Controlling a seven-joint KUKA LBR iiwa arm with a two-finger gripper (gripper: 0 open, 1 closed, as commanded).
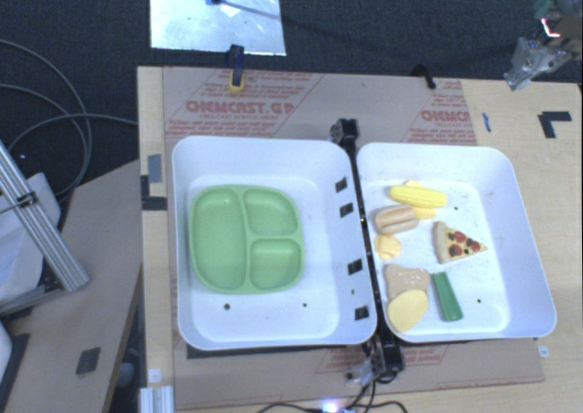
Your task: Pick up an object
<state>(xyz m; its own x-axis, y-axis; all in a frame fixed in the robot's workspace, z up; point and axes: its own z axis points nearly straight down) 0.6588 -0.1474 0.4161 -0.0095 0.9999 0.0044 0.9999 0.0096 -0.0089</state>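
Two white bins (273,154) sit on cardboard-covered bench (310,101), dark carpet (73,1) beyond.

The right bin (510,220) is crowded toward its left and middle by toy food (421,252); bare floor is left along its right wall and upper edge; the left bin (264,160) is largely taken up by a green divided plate (246,238), with open floor at its right side and lower edge; the gripper (537,60) is seen at the frame's upper right, well apart from both bins.
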